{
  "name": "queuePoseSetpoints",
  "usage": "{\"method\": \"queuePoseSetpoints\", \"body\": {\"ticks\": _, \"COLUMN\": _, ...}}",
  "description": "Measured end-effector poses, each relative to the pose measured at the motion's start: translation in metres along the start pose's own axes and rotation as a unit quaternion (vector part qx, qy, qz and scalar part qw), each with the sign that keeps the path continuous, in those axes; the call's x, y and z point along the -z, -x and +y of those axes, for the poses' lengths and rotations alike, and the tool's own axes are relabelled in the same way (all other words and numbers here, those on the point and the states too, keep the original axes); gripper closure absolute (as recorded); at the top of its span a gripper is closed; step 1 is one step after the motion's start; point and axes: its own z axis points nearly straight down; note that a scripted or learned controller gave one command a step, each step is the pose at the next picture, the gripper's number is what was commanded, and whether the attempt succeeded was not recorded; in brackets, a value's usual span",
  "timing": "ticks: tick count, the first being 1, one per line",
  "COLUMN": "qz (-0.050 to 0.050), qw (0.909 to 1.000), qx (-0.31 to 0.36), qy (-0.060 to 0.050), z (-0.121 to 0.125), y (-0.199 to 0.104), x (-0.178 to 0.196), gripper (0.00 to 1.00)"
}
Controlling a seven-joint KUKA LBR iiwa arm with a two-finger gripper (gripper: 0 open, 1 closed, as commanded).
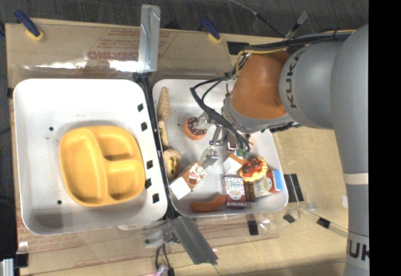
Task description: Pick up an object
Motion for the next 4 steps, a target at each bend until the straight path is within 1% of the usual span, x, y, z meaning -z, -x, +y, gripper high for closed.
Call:
{"method": "queuePoseSetpoints", "body": {"ticks": 1, "qz": 0.025, "qw": 0.9996, "qx": 0.000, "qy": 0.012, "z": 0.006, "y": 0.068, "x": -0.011, "gripper": 0.00}}
{"method": "queuePoseSetpoints", "body": {"ticks": 2, "qz": 0.020, "qw": 0.9997, "qx": 0.003, "qy": 0.013, "z": 0.007, "y": 0.071, "x": 0.001, "gripper": 1.00}}
{"method": "queuePoseSetpoints", "body": {"ticks": 3, "qz": 0.013, "qw": 0.9966, "qx": -0.081, "qy": 0.012, "z": 0.033, "y": 0.079, "x": 0.158, "gripper": 1.00}}
{"method": "queuePoseSetpoints", "body": {"ticks": 4, "qz": 0.017, "qw": 0.9968, "qx": -0.077, "qy": 0.011, "z": 0.034, "y": 0.078, "x": 0.162, "gripper": 1.00}}
